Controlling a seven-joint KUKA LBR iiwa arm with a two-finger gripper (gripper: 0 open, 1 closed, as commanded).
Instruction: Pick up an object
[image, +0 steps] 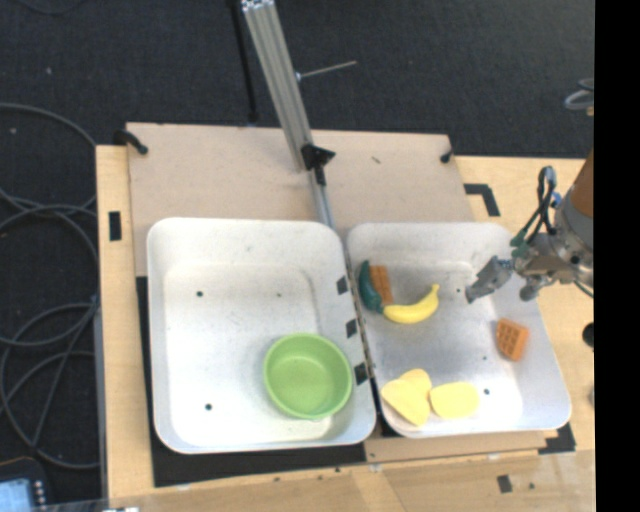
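Two white bins sit side by side on my counter (250, 170); I can read no writing on anything. My left bin (200, 270) holds a green bowl (308, 375). My right bin (470, 240) holds a yellow banana (413, 307), its long axis tilted, right tip raised, beside a teal object (372, 287), two yellow pieces (430, 397) and an orange waffle block (511, 340). My gripper (508, 283) reaches in from the right, above the bin's right part, with fingers (487, 279) apart and nothing between them.

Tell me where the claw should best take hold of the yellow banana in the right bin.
Probably at the banana's thick middle, coming straight down, fingers closing across its narrow width. It lies flat and curved; the teal object crowds its left end, so the middle-to-right part looks freer.
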